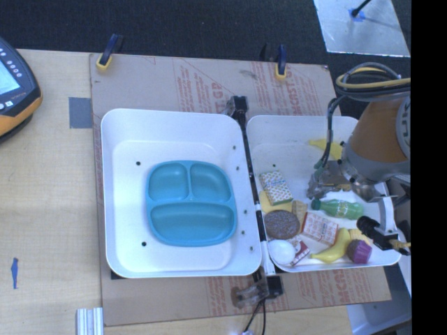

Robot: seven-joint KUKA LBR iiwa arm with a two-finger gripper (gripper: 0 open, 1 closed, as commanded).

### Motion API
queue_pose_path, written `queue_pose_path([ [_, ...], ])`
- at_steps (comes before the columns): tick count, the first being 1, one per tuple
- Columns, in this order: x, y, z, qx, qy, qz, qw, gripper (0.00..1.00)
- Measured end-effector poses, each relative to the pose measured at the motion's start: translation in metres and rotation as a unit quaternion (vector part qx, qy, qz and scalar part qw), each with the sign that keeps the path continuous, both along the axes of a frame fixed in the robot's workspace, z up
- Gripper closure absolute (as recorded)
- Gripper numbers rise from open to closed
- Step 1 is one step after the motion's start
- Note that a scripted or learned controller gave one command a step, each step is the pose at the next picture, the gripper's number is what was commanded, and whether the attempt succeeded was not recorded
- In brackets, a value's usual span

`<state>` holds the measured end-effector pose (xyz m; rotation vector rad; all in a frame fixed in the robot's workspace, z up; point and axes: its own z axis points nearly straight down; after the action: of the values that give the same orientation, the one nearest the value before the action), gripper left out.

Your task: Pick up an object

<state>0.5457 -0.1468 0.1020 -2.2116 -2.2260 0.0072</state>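
The gripper (323, 185) is seen low in the right bin (286, 135), approx. mid-bin and toward its right side. Whether it is apart or together can't be told from this angle; nothing is seen held.

Closest candidate: a green bottle (342, 209), lying on its side just on the near side of the gripper, poss. touching it. Its long axis runs left-right, pale cap end to the left. A grasp across the body would be judged to need a short shift nearward and slightly right, w/ closing direction set near-far, i.e. across that axis.

Other items are packed close by: a red-white packet (320, 227) just nearer than the bottle, a banana (334, 250) and purple object (360, 251) at the near wall, a brown disc (281, 224) and checked packet (275, 186) to the left. A blue plate (190, 202) lies in the left bin (126, 128), well apart.
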Motion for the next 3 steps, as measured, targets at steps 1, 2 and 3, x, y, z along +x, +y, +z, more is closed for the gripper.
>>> queue_pose_path([
  [1,0.099,0.007,0.079,-0.0013,-0.008,0.001,1.0000,1.00],
  [2,0.111,-0.070,0.098,-0.0021,-0.004,-0.003,1.0000,1.00],
  [3,0.111,-0.065,0.096,-0.0004,-0.002,-0.001,1.0000,0.00],
])
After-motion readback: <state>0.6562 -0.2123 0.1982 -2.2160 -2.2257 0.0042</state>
